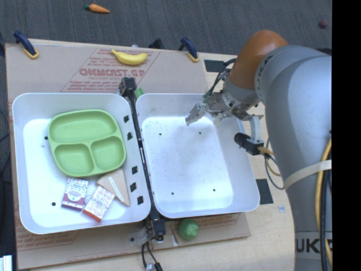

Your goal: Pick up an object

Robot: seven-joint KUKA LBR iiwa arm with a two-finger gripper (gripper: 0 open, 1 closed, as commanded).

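Where the arm reaches in, the gripper [196,116] hangs over the right bin [240,199] near its far edge; whether its jaws are parted cannot be told, and nothing shows between them. Left bin [22,210]: green divided plate [86,141], two small packets [87,198], one wedge [114,188].

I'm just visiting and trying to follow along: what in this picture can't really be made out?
- Gripper, camera view: too small and blurred to tell whether its fingers are open or shut, or hold anything.
- Two small printed packets in the left white bin: print too small to read.
- Small dark round thing on the floor, upper right: too tiny to identify.
- Right white bin: its right rim is partly covered by the grey arm.
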